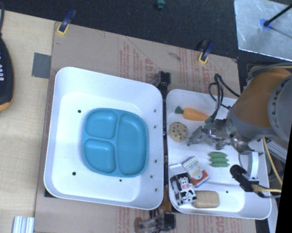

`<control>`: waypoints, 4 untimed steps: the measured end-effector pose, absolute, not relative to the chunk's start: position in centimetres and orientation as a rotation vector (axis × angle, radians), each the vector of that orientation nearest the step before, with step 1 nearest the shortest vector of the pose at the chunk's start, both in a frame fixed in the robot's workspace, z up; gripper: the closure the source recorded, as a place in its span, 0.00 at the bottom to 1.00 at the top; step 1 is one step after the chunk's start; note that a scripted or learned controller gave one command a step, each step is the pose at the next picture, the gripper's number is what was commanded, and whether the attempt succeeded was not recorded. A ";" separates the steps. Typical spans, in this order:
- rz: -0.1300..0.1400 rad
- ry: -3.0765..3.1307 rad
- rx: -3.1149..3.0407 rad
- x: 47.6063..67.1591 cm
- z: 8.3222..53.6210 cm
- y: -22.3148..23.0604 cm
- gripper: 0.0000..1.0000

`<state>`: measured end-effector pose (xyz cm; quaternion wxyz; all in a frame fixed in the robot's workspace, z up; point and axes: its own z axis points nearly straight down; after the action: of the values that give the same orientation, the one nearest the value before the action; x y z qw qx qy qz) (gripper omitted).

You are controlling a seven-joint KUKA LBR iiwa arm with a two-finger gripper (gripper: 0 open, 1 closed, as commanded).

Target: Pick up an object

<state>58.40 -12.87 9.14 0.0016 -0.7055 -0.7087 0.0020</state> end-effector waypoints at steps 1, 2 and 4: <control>0.006 -2.225 -2.214 55.4 9.1 -14.2 0.00; 0.002 -2.225 -2.216 64.3 9.2 -18.0 0.00; 0.004 -2.225 -2.214 52.5 9.1 -17.2 0.00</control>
<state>52.49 -17.19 9.15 0.0016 -0.7053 -0.7089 0.0014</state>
